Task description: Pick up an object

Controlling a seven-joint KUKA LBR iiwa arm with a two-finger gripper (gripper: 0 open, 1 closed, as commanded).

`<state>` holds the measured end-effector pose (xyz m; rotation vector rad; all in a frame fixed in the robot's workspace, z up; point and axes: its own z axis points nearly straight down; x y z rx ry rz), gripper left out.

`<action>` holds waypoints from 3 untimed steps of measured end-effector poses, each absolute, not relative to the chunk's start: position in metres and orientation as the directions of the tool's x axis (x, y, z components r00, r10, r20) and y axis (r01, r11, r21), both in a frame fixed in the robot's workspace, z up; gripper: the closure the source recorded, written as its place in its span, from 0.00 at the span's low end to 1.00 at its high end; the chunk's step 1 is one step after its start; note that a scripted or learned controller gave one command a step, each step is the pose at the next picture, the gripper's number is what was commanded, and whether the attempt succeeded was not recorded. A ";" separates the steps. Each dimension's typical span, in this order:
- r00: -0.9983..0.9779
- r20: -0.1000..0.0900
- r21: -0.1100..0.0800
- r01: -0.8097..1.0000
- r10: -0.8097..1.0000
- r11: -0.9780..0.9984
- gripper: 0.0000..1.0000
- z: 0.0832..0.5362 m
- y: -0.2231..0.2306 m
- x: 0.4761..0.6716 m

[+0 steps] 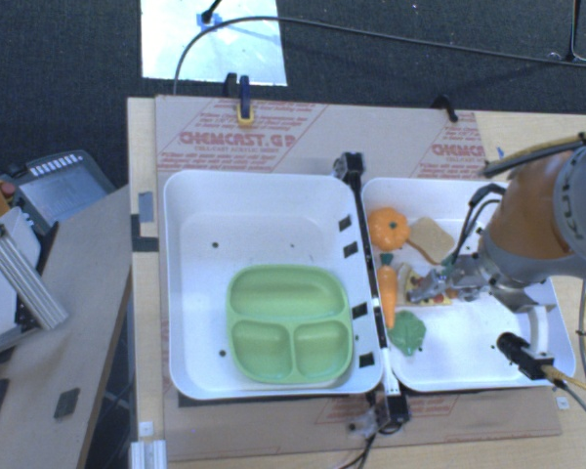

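Worktop (146,291): carries two shallow white bins side by side, resting on a printed cardboard sheet (273,135).

Arm (552,218): grey with an orange band, reaching in over the right bin (469,364).

End effector (432,286): low inside the right bin, pointing toward the divider between the bins. Small metallic parts and what may be coloured bits sit at its tip; the view here is too cluttered to tell whether it is released or clenched, and nothing can be confirmed as grasped.

Orange pumpkin-shaped toy (389,230): in the right bin, up and to the left of the end effector, near but apart from it.

Tan bread-like piece (430,239): just above the end effector, beside the pumpkin-shaped toy.

Carrot-like toy (388,294): lying lengthwise along the bin wall, just left of the end effector.

Green leafy toy (407,333): below and slightly left of the end effector, near the carrot-like toy's lower end.

Left bin (205,213): well to the left of the end effector, holding a green divided tray (288,322) with three compartments.
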<state>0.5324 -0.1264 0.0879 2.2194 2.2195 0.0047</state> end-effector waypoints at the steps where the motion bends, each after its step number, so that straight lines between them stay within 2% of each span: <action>1: -0.003 0.002 0.013 1.000 1.000 0.003 1.00 0.101 -0.124 0.536; 2: -0.004 -0.002 0.007 1.000 1.000 0.004 1.00 0.165 -0.128 0.537; 3: -0.003 -0.002 0.006 1.000 1.000 0.003 1.00 0.211 -0.135 0.540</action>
